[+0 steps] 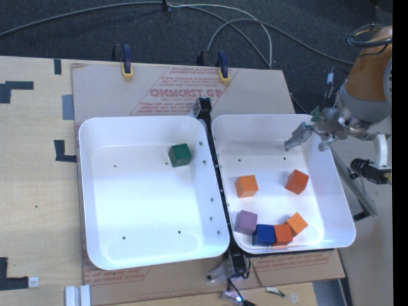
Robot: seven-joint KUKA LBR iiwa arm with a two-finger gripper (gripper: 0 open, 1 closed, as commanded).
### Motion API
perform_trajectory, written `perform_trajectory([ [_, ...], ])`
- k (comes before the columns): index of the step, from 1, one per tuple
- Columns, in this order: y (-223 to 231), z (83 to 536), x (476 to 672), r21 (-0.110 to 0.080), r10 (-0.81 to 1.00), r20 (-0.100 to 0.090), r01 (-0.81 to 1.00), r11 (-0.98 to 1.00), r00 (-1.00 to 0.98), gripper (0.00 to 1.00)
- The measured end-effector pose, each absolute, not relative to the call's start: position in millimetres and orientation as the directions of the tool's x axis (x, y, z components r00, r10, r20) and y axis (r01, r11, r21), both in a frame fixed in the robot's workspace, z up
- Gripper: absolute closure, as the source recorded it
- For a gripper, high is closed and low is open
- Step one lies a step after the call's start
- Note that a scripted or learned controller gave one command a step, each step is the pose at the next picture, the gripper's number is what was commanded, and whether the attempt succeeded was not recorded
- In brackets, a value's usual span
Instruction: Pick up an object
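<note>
Down on the pale wooden desk (38, 190), a sheet of brown cardboard (182, 91) is pinned at its far edge by two blue-and-yellow clamps (127, 61), and on it sit the two shallow white plastic bins. The left bin (95, 234) carries a lone green cube (180, 154) up toward its one o'clock area, apart from every wall. The right bin (338, 225) is busier. An orange cube (247, 185) rests near the centre, and a red-orange cube (297, 181) sits at about three o'clock. Along the six o'clock rim there is a tight cluster: a purple cube (245, 222), a dark blue cube (263, 234) just beside it, a small red-orange block (282, 233) touching the blue one, and an orange block (297, 223) tilted against that.

The grey arm with its orange band (368, 75) comes in at two o'clock. The gripper (308, 139) hangs over the right bin's upper right corner, its fingers (294, 136) spread apart and released, with nothing between them, well apart from every cube.
</note>
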State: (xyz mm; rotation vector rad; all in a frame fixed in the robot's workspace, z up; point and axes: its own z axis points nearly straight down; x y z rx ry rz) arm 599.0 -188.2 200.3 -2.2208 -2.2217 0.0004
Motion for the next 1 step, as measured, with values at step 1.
perform_trajectory([
  [1,-187.9,210.4,599.1,0.000,1.000,0.000,1.000,0.001,-0.001,1.00],
])
